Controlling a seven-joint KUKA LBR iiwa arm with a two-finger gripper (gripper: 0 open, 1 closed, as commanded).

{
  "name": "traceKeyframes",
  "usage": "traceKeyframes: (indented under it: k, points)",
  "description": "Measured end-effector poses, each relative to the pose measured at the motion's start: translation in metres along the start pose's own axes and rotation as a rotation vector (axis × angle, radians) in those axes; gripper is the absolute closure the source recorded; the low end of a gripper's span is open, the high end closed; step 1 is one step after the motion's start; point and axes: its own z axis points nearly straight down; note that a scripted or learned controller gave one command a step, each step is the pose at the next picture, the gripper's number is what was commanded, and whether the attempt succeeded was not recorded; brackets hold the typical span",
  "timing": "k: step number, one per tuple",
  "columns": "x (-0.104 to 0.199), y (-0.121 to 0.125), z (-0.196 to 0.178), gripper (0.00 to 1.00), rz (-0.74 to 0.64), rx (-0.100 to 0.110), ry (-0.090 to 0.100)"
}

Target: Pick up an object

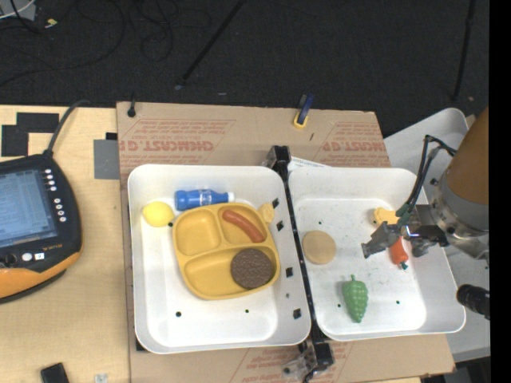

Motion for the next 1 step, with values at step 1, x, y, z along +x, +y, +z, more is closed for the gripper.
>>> traceKeyframes:
  k: [1]
  points:
    - [-0.0004,0.0,-0.0096,1.0,0.0,0.002,0.001]
